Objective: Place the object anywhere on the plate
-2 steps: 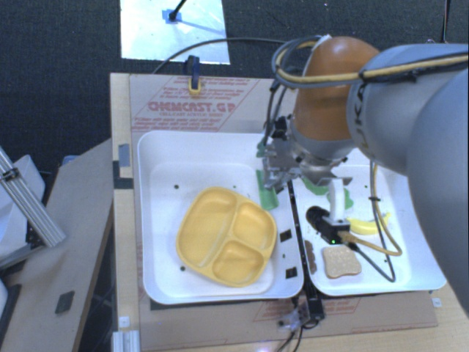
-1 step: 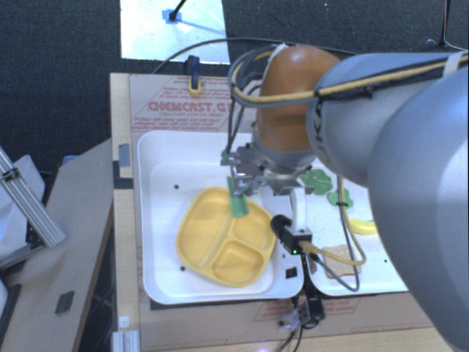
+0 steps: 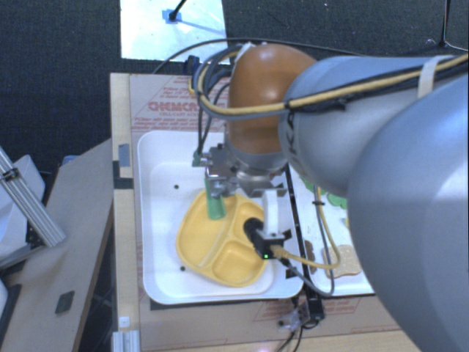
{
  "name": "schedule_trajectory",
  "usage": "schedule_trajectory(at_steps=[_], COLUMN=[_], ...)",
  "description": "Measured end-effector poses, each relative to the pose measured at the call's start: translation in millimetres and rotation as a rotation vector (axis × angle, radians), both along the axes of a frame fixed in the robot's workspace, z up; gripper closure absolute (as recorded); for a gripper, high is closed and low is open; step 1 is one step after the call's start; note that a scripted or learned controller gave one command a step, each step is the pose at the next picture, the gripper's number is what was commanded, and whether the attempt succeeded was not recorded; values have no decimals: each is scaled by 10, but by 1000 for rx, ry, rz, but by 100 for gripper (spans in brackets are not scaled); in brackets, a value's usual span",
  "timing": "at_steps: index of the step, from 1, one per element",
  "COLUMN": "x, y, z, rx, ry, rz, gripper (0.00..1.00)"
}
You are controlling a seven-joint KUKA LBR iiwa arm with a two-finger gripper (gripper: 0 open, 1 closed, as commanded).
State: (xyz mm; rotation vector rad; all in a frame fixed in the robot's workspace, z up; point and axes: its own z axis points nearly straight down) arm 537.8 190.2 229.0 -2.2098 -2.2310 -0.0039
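**A:** Camera view, the setting. What frames the scene?

**B:** A dark backdrop with a pale sheet point(image 3: 173, 17) at the upper left of the frame. Below it lies a cardboard-topped bench point(image 3: 168, 97) bearing a white bin point(image 3: 157, 196) at centre. A second bin point(image 3: 352, 288) sits to the right, largely behind the arm point(image 3: 381, 145).

**A:** Where is the plate?

**B:** A yellow divided plate point(image 3: 216, 244) lies in the centre bin, toward its lower half, with compartments visible at its lower right.

**A:** And the object?

**B:** A green object point(image 3: 215, 205), elongated and standing roughly upright, sits at the plate's upper edge, directly beneath the gripper point(image 3: 217, 189). Its long axis runs top to bottom in the frame.

**A:** State of the gripper?

**B:** It appears to pinch the green object at its top end, though the grip point is small and partly shadowed.

**A:** Which relation governs the next move?

**B:** The object hangs over the plate's upper rim rather than its middle. Judged from this, a release here would probably land it on the plate, with some risk of tipping off toward the top of the frame.
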Motion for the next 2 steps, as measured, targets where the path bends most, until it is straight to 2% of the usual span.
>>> schedule_trajectory(at_steps=[1,2], x=[-96,-88], y=[399,375], z=[-7,-8], rx=[-1,-2], ry=[1,1], rz=[-1,-5], gripper=[100,0])
